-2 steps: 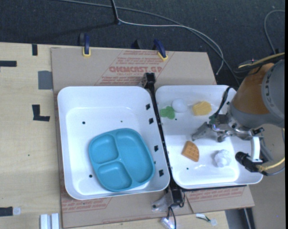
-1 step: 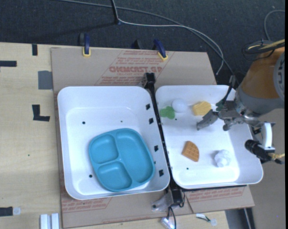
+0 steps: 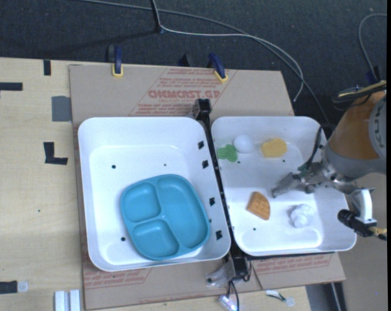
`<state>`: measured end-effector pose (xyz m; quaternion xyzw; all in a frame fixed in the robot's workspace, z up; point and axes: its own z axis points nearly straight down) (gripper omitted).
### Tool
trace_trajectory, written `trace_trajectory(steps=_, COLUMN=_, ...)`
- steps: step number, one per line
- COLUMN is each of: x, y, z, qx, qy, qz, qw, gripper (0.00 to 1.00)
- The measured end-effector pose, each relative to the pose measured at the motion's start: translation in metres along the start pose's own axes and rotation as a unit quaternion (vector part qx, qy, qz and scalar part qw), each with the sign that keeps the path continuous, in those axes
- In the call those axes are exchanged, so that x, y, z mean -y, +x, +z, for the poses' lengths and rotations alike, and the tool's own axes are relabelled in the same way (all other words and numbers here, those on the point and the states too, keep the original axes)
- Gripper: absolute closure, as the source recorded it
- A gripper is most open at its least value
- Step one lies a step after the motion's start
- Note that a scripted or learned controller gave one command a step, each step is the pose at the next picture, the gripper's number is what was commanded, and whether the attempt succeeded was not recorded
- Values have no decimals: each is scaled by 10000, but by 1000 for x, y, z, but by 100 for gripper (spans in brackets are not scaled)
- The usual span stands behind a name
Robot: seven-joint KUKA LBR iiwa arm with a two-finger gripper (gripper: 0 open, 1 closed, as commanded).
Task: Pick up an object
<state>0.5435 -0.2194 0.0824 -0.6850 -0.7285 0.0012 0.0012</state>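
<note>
Left bin (image 3: 92,173): a shallow white tray on the left of the tabletop (image 3: 27,173). It holds one thing, a light blue divided plate (image 3: 164,216) with three compartments, lying flat toward the near right corner.

Divider (image 3: 215,173): the two bins meet edge to edge here, with dark clips along the seam.

Right bin (image 3: 279,241): the twin white tray, carrying five small things and my own reach.

Green piece (image 3: 227,152): small, leaf-like, at the far left of the right bin, touching the white ball.

White ball (image 3: 244,143): round and pale, just right of the green piece.

Waffle piece (image 3: 259,205): orange-brown and wedge-shaped with a gridded face, lying flat near the middle of the bin, apart from the rest.

Yellow piece (image 3: 274,148): a soft rounded lump near the far wall, right of the ball.

White lump (image 3: 301,216): crumpled and pale, toward the near right of the bin, hard to tell from the floor beneath it.

My fingers (image 3: 278,189): grey, pointing left and low over the bin floor, between the waffle piece and the white lump. They look spread a little at the tips, with nothing between them; the waffle piece lies just below and left of the tips, not touching.

My arm (image 3: 357,141): comes in from the right over the bin's right wall, orange band showing.
</note>
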Motion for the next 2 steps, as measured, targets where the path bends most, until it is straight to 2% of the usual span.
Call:
trace_trajectory(steps=1, x=-123, y=2, z=-3, qx=3, qy=-26, qz=287, qw=9996, gripper=0)
trace_trajectory(steps=2, x=-122, y=0, z=-14, qx=6, qy=-24, qz=299, qw=9995, gripper=100)
